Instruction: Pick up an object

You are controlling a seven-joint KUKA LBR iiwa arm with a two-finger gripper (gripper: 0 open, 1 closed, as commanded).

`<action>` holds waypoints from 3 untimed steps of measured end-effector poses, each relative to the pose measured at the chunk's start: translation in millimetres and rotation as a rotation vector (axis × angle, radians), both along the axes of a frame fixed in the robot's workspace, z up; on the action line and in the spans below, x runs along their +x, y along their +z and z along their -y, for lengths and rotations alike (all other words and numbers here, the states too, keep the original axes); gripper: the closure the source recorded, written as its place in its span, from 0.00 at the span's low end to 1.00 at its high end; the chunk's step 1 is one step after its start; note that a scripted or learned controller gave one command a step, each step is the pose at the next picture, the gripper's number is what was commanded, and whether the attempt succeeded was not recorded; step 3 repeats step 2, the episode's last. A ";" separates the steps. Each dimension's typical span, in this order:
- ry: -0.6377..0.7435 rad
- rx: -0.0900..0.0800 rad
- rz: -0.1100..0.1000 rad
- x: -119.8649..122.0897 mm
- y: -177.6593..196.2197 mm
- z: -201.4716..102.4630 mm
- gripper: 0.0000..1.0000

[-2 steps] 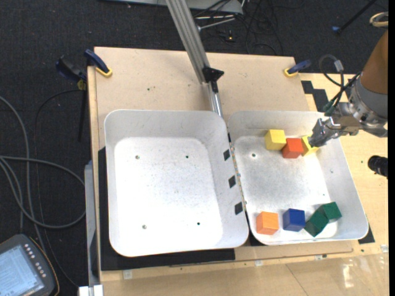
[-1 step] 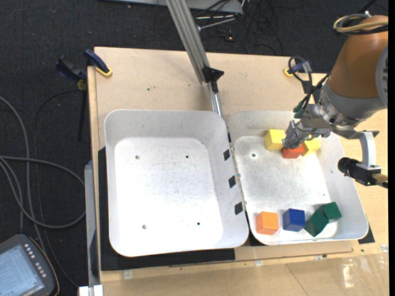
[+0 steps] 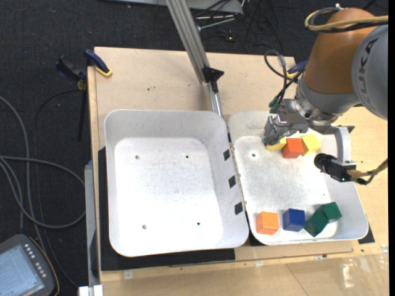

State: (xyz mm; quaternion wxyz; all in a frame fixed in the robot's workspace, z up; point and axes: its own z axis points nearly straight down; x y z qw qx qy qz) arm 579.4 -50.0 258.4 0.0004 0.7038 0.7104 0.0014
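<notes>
Though whether the gripper point(image 3: 272, 135) has closed cannot be told, it sits over a yellow block point(image 3: 276, 145) in the right bin point(image 3: 281, 184); likely light, rigid, graspable across flat sides.

The right bin's point(image 3: 345, 227) centre floor lies open. Obstacles: a red-orange block point(image 3: 294, 148) and yellow pieces point(image 3: 310, 142) near the far wall; orange point(image 3: 267, 222), blue point(image 3: 294, 219) and green blocks point(image 3: 323, 217) along the near wall.
</notes>
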 end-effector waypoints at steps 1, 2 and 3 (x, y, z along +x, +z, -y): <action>0.000 0.000 -0.001 -2.2 2.8 -48.8 1.00; -0.002 0.000 -0.004 -7.6 -8.2 -97.4 1.00; -0.002 0.000 -0.004 -7.6 -8.2 -97.4 1.00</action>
